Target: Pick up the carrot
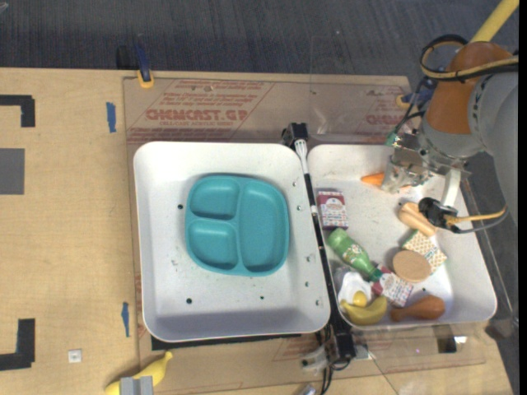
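The carrot is a small orange piece lying in the back part of the right bin. Just its left end shows; the rest is hidden under the gripper. My gripper hangs low over that spot, directly at the carrot's right end, with the grey arm and its orange band rising behind it to the right. Whether the carrot sits inside the gripper cannot be made out from this angle.
Crowded into the right bin are a small red-and-white box, a green bottle, a banana, a hot dog, a round brown cookie and a brown drumstick. A teal divided plate lies in the left bin.
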Tool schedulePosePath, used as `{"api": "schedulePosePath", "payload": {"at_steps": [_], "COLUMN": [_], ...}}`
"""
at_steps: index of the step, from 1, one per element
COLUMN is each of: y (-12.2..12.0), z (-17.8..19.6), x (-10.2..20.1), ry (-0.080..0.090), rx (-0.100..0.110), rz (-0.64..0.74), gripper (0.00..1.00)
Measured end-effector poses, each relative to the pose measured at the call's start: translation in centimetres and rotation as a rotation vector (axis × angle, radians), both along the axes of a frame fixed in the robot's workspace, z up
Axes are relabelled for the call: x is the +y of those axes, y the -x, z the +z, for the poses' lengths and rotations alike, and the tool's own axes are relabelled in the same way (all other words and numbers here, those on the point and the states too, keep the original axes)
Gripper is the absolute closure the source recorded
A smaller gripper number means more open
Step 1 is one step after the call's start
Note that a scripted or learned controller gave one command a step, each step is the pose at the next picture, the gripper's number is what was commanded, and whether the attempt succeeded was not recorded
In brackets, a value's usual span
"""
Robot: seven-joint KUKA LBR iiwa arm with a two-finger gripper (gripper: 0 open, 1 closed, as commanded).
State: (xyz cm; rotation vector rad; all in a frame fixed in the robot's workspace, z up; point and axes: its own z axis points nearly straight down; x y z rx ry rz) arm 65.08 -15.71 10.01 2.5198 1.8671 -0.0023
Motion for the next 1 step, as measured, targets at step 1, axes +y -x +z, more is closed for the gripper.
{"api": "schedulePosePath", "payload": {"at_steps": [1], "y": [0.01], "z": [-0.06], "x": [0.00], "ry": [0.000], "rx": [0.001], "rz": [0.000], "gripper": [0.00]}}
